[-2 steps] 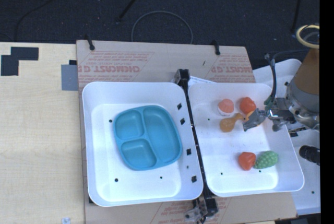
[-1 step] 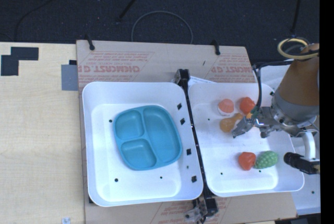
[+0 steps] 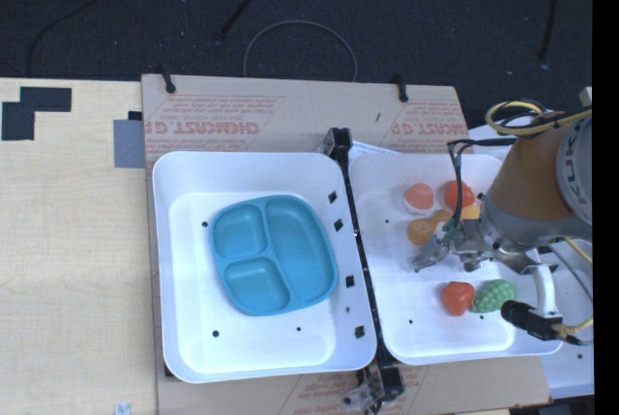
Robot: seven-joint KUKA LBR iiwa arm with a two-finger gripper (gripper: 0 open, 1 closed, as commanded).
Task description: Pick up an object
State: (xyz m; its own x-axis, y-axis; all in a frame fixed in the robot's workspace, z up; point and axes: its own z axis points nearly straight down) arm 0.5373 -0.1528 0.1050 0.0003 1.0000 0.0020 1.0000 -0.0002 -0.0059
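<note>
- Plastic is the stuff of both bins: shallow, white, smooth, with rounded corners, side by side on a sheet of brown cardboard printed in red letters.
- My left bin carries a turquoise tray, a glossy rounded rectangle moulded into three compartments, lying flat and slightly turned near the bin's middle.
- My right bin holds the small toy foods I am here for, all gathered in its far and right part.
- My claw sits low in that right bin, metal-grey and angular, pointing toward the divider between the bins; whether it is wide or narrow I cannot tell.
- My wrist above it is a broad orange cylinder, matte, with grey casing beside it and dark cables looping over.
- A round piece, salmon-red with a pale top, lies beyond my claw, apart from it.
- An orange-tan lump, smooth and oblong, rests just beside my claw's upper side; I cannot tell if they touch.
- A red-orange piece peeks out at my wrist's edge, partly hidden.
- A red rounded item lies on the near side of my claw, touching a green, bumpy-textured one to its right.
</note>
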